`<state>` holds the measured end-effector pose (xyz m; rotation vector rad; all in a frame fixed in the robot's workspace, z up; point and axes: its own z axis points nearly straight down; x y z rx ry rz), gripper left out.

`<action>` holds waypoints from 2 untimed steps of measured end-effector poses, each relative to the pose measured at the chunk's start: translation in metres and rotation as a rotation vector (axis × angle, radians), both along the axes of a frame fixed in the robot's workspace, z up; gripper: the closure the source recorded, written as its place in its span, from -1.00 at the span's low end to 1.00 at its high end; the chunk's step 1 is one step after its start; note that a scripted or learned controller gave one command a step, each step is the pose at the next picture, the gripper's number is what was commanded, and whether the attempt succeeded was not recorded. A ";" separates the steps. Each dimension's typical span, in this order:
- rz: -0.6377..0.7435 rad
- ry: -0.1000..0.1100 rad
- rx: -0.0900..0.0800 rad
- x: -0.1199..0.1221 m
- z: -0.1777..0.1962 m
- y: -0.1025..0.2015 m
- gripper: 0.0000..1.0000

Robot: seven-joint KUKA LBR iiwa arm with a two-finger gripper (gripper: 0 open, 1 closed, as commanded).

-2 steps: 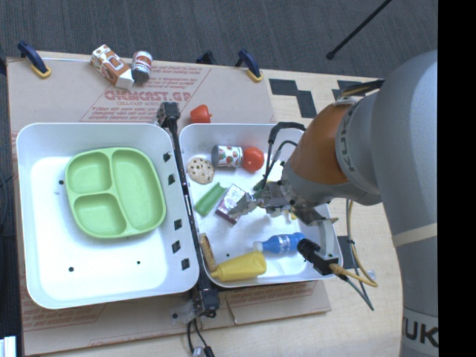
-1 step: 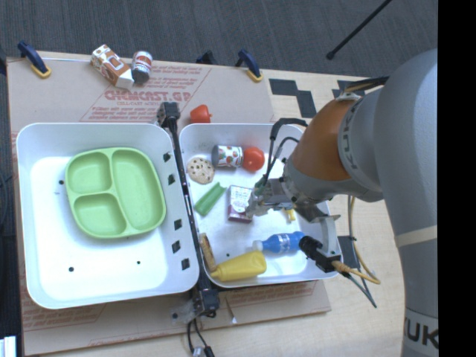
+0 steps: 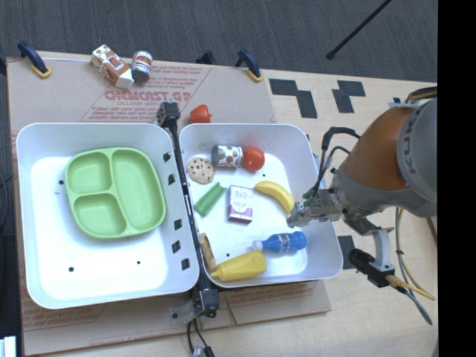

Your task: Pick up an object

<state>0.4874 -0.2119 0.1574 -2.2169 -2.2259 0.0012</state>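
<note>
The right bin [image 3: 297, 136] holds several small items: a banana [image 3: 275, 195], a blue bottle [image 3: 282, 242], a yellow bottle [image 3: 239, 267], a purple carton [image 3: 240, 204], a green pod [image 3: 209, 198], a cookie [image 3: 199, 169], a small can [image 3: 227, 155] and a red tomato [image 3: 254, 158]. My gripper [image 3: 303, 213] hangs over the bin's right side, just right of the banana and above the blue bottle. Nothing shows between its tips.
The left bin [image 3: 37, 274] holds a green divided plate [image 3: 115, 192]. Behind the bins on the cardboard lie a small carton [image 3: 110, 64], a can [image 3: 141, 66] and a red piece [image 3: 199, 114]. Blue clamps [image 3: 249, 63] grip the board's edge.
</note>
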 end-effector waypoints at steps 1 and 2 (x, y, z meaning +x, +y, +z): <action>0.002 -0.002 -0.001 0.018 0.127 0.028 1.00; 0.003 0.005 0.003 0.045 -0.016 0.040 1.00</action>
